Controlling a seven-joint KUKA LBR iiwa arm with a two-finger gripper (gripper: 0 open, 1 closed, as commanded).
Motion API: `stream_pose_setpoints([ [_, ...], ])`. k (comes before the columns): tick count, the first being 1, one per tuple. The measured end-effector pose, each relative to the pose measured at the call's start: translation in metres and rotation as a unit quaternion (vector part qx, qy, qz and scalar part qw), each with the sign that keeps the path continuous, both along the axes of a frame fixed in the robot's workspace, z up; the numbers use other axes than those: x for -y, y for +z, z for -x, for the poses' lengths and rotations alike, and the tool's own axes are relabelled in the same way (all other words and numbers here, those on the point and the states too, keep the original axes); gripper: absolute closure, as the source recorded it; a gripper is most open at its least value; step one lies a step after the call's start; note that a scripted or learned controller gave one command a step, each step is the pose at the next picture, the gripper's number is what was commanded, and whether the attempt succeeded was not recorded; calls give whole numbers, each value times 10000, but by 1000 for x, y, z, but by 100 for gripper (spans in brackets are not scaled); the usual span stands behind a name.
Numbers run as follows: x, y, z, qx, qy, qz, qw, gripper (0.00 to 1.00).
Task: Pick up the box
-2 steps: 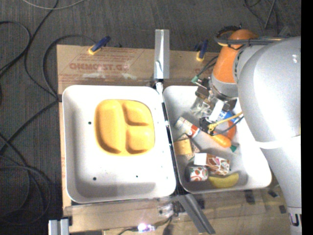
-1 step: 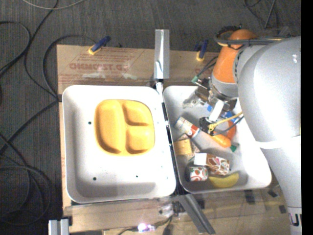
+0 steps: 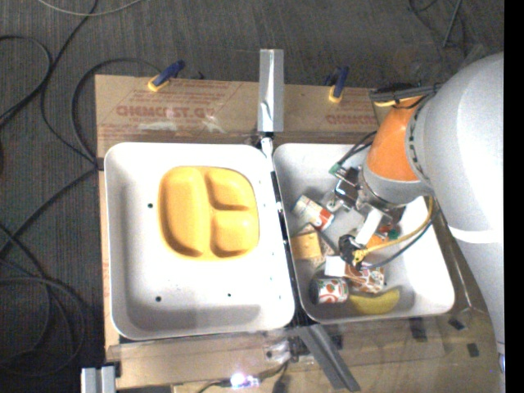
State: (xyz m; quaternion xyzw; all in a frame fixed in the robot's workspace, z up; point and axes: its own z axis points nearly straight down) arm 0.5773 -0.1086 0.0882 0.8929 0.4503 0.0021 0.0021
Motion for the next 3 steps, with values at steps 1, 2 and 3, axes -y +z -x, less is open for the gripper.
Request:
stream_pose_setpoints([
  [1, -6, -1, -75, -36, -20, 1, 10000, 0],
  [2, -7, 0, -63, 4, -623, 1, 9981, 0],
  [3, -7, 10, -63, 2, -618, 11, 9981, 100],
])
